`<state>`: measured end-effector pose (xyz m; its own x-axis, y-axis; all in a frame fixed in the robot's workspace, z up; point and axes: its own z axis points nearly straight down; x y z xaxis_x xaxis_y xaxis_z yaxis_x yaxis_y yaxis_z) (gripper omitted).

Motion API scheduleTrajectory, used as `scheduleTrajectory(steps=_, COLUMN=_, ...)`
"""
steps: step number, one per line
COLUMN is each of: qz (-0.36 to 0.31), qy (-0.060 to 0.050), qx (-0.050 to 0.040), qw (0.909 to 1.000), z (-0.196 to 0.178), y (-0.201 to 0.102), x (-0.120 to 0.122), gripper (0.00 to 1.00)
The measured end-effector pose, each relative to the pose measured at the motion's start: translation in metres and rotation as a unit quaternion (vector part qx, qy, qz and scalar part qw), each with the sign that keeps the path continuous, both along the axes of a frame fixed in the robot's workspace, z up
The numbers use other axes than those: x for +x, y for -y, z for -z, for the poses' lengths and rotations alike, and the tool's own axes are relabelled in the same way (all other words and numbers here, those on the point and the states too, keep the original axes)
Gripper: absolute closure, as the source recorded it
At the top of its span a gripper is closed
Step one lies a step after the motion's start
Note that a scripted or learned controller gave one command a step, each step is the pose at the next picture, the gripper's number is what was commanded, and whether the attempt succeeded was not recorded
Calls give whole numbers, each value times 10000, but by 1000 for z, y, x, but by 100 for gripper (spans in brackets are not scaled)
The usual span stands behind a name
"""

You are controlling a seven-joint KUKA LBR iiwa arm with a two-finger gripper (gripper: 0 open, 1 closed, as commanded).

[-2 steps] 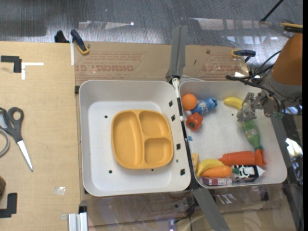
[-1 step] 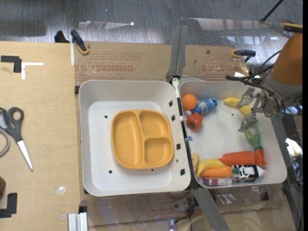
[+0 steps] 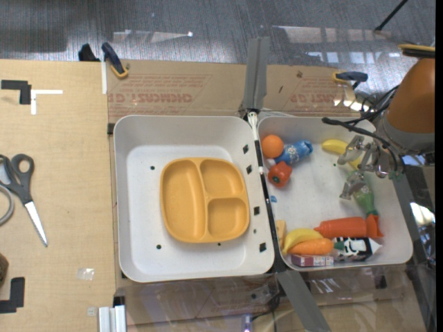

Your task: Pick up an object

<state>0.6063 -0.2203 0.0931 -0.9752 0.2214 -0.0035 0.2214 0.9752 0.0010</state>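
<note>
Yellow-orange divided plate point(image 3: 205, 200) in white bin point(image 3: 131, 206).

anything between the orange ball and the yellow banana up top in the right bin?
Camera view: a blue toy lies between the orange ball and banana.

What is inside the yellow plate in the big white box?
Nothing can be seen in the yellow plate; all three sections look bare. The plate covers the left bin's floor beneath it.

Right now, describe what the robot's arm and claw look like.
The arm enters from the right as a rounded orange shell. Black cables loop beside it. The claw is bare silver-grey metal with slim fingers, hanging from a compact metallic wrist block.
</note>
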Motion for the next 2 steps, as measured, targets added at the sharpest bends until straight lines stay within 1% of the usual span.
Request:
scheduleTrajectory(steps=1, qz=-14, qy=31, qx=-10, qw=10000, z=-11, y=-1, x=2, gripper=100)
scheduleTrajectory(steps=2, qz=-15, qy=31, qx=-9, qw=10000, z=-11, y=-1, x=2, gripper=0)
